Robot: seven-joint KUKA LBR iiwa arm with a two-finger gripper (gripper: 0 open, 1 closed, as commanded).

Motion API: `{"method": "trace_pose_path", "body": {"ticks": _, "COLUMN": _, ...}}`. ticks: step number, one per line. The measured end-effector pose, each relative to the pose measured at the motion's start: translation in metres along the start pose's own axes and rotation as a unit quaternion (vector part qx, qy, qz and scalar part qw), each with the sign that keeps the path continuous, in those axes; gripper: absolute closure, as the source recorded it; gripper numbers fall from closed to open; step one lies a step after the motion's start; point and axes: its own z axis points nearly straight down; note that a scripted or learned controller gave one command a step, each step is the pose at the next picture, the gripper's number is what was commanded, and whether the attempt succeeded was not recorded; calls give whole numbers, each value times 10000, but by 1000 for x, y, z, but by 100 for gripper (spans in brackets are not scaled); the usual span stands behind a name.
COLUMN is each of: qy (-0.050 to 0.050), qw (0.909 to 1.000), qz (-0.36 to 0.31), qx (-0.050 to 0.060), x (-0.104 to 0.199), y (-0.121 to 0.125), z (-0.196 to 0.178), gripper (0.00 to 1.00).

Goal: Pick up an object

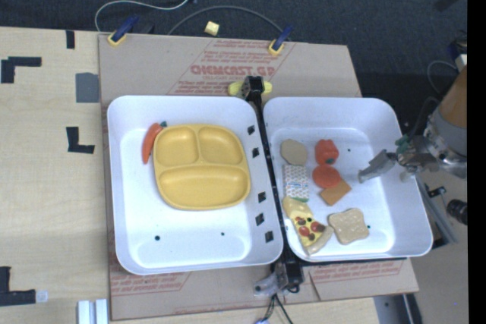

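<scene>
Gripper (377,165) above right bin (380,117) (toys beside)

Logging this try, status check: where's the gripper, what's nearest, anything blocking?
Gripper over right bin, holding nothing seen. Nearest: orange cracker and red piece. Path clear.

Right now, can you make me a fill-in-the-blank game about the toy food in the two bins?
1. The yellow divided plate lies in the ____ bin.
2. The carrot lies by the plate's ____ edge.
3. The pizza slice lies just left of the ____.
4. The gripper reaches in over the ____ bin.

Missing words: left; left; toast; right
</scene>
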Motion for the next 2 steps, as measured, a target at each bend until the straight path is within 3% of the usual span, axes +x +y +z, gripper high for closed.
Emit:
{"method": "trace_pose_path", "body": {"ticks": 1, "qy": -9, "qw": 10000, "qz": -28, "qx": -23, "x": 53, "y": 58, "z": 129, "gripper": 0}}
{"method": "trace_pose_path", "body": {"ticks": 2, "qy": -7, "qw": 10000, "qz": -6, "qx": -26, "x": 51, "y": 57, "z": 113, "gripper": 100}}
